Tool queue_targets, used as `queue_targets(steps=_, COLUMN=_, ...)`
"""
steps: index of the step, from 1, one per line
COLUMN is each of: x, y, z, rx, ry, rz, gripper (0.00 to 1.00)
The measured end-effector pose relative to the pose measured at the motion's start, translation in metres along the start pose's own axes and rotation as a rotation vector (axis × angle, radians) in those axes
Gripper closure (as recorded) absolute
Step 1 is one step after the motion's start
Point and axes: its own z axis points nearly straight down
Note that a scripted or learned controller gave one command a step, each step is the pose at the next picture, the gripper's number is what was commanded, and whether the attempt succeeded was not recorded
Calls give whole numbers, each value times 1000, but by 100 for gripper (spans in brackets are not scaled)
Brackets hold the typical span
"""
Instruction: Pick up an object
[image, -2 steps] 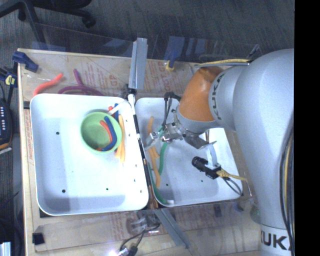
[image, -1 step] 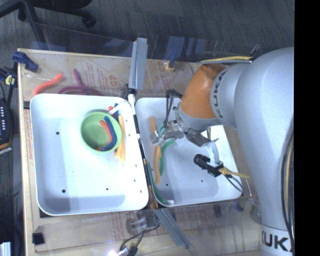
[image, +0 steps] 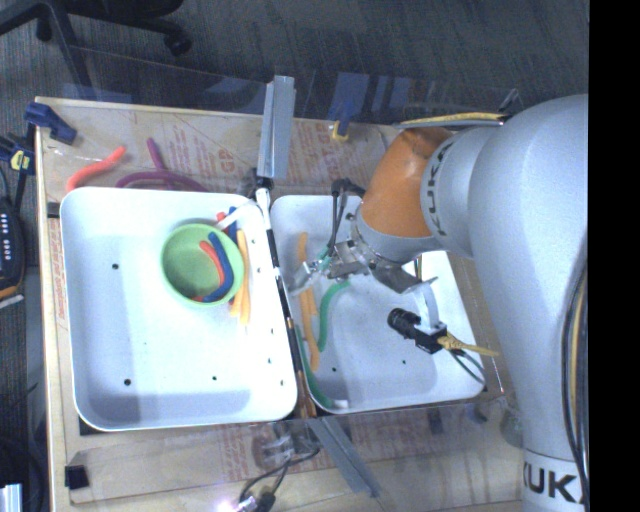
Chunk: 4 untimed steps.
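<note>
My gripper (image: 314, 268) hangs low over the left part of the right bin (image: 400, 385), with the grey arm reaching in from the right. Just left of it lies an orange stick (image: 302, 248). A second orange stick (image: 311, 322) lies below it. A green curved strip (image: 326, 310) runs from under the gripper down toward the bin's front wall. The left bin (image: 120, 340) holds a green bowl (image: 190, 265) with a red curved piece (image: 213, 254) and a blue piece (image: 236, 268) in it, and orange sticks (image: 243, 292) leaning at its right side.
On the bench behind the left bin lie an orange-handled tool (image: 95, 168) and a purple cable (image: 160, 181). A grey metal bar (image: 276, 125) stands behind the gap between the bins. The right bin's right half shows bare white floor.
</note>
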Motion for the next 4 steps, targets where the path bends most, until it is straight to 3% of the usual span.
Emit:
queue_targets(steps=1, x=0, y=0, z=-10, rx=1, ry=-1, rz=-5, gripper=100)
queue_targets(steps=2, x=0, y=0, z=-10, rx=3, ry=-2, rz=-6, gripper=0)
queue_targets(steps=3, x=-1, y=0, z=-19, rx=4, ry=-3, rz=-9, gripper=100)
queue_targets(steps=4, x=-1, y=0, z=-19, rx=4, ry=-4, rz=-10, gripper=0)
